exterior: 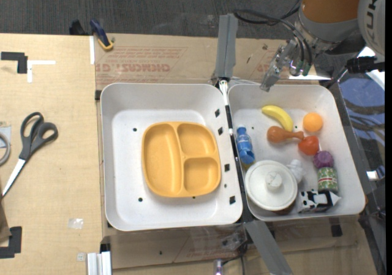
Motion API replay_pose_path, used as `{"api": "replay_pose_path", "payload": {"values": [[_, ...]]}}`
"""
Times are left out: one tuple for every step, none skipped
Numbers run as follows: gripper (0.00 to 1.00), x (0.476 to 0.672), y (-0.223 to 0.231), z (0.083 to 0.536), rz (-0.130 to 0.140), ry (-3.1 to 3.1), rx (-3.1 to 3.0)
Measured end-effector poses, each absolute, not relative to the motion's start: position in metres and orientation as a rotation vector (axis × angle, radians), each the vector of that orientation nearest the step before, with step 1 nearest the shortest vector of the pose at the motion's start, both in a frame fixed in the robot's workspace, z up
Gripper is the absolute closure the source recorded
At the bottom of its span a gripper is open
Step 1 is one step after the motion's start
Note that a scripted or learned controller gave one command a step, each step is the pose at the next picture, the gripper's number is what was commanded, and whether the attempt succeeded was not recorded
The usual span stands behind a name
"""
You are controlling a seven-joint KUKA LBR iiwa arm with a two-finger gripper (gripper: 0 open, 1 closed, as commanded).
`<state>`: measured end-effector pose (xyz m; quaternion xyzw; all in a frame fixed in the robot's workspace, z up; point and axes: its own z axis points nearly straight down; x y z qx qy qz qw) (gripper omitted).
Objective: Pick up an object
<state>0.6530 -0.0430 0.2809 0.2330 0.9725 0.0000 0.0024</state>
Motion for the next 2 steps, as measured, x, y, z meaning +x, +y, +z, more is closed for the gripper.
{"api": "replay_pose_path", "payload": {"values": [[1.00, 0.6304, -0.1188, 0.3343, -0.002, 3.102, 0.461], [0.00, 0.6304, -0.1186, 0.3342, -0.001, 3.102, 0.461]]}}
